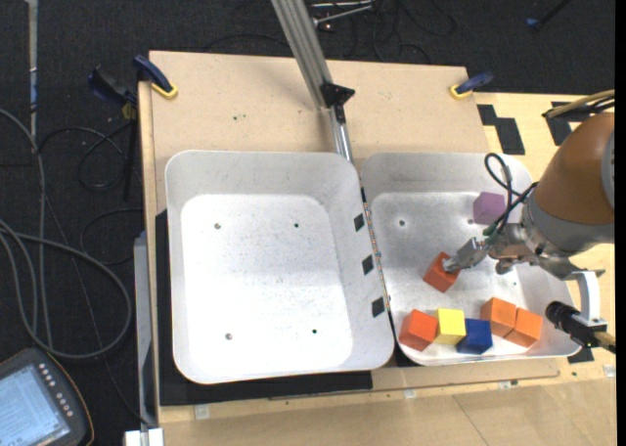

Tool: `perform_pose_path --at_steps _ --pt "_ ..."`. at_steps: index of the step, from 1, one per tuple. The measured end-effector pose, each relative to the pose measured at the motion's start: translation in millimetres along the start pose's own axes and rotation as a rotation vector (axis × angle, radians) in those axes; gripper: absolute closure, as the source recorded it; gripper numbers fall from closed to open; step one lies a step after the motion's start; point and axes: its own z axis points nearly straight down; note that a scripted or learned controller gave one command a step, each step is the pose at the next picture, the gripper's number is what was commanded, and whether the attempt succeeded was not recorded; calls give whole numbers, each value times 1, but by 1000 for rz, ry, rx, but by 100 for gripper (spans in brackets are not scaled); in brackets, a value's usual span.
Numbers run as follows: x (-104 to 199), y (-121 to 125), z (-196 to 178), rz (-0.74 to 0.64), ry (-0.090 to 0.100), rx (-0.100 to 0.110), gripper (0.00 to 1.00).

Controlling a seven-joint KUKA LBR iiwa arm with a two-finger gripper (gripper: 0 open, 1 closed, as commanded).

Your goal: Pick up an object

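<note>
camera view | fingers (462,256) touching red block (440,273) | right bin (421,180)

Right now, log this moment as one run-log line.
arm: over right bin | pincer: at red block, grasp unconfirmed | front row: orange, yellow, blue, two orange | purple block: behind arm

Hand (462,256) low in right bin (411,190), apparently touching red block (440,273) (grip unclear).

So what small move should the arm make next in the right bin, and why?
Probably ease the tool a little lower over the red block. Its tip sits at the block's upper edge, and the block lies apart from the row of blocks along the near wall.
</note>
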Motion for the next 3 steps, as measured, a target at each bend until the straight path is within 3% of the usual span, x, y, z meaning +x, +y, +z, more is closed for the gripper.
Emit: perform_pose_path --at_steps 1,2,3 --pt "0 2 -9 2 -1 -5 100" --pt "1 7 -52 -1 2 12 100" --pt "2 16 -114 -2 1 10 100"
